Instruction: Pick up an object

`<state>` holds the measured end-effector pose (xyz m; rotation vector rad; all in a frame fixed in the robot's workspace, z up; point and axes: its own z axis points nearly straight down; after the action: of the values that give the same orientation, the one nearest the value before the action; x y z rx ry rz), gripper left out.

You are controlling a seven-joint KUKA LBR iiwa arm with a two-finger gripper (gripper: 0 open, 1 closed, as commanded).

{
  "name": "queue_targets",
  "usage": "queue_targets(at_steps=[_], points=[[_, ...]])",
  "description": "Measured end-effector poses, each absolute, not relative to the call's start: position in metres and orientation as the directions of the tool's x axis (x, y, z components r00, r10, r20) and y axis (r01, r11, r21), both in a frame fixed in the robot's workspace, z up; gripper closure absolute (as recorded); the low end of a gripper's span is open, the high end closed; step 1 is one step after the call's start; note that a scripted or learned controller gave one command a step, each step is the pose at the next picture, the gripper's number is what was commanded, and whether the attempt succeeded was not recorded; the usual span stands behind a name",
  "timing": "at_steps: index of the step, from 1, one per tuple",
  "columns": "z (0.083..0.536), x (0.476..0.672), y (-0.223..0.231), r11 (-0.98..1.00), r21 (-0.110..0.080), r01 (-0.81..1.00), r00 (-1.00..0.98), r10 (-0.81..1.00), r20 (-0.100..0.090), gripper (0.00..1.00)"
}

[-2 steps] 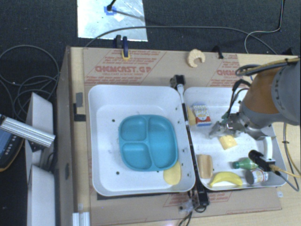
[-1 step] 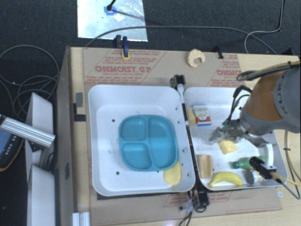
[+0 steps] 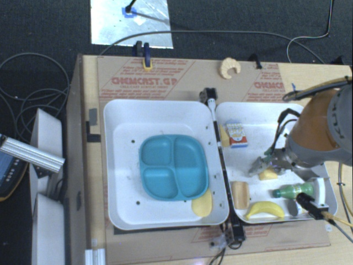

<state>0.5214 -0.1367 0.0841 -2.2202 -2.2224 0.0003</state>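
The right bin [image 3: 259, 112] holds a small white, red and blue box [image 3: 236, 134], a tan block [image 3: 240, 194], a yellow banana [image 3: 266, 209], a green bottle [image 3: 293, 191] and a small pale yellow piece [image 3: 269, 174]. My gripper [image 3: 263, 165] hangs low in this bin, right over the pale yellow piece and touching or nearly touching it. The grey arm with its orange band [image 3: 315, 127] comes in from the right. In the left bin [image 3: 124, 120] lies a blue divided plate [image 3: 173, 167], with a yellow chip-like thing [image 3: 203, 205] at its lower right.
A tan croissant-shaped item [image 3: 230, 67] lies on the cardboard behind the bins, and a blue and yellow clamp [image 3: 144, 54] sits at the back edge. The divider [image 3: 217, 148] between the bins runs just left of the box. Cables trail across the floor.
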Motion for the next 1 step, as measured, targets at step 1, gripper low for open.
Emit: queue_targets(at_steps=[1], points=[[0.0946,0.5225,-0.1365,0.003,0.002,1.000,-0.003,1.000,0.000,1.00]])
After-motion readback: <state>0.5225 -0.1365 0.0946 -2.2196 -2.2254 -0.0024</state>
